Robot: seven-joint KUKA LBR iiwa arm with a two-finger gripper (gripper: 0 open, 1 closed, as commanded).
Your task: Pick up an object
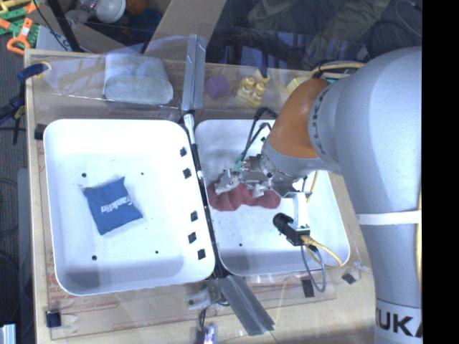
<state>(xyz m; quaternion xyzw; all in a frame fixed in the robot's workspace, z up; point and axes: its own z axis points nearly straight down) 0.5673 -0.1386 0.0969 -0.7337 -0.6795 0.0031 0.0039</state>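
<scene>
A dark red, lumpy soft object (240,199) lies in the right bin (244,256), near its middle. My gripper (231,183) is low in that bin, right over the red object's upper left part and touching or nearly touching it. The arm's orange band and grey wrist cover the bin's upper right. A blue beanbag (112,205) with white lettering lies flat in the left bin (72,156), left of its middle.
A divider rail with black clips (192,192) separates the bins. Behind the bins lie a grey padded object (138,79), a purple block (217,87) and a yellow toy (251,88). A black cable fitting (290,228) hangs from the wrist over the right bin.
</scene>
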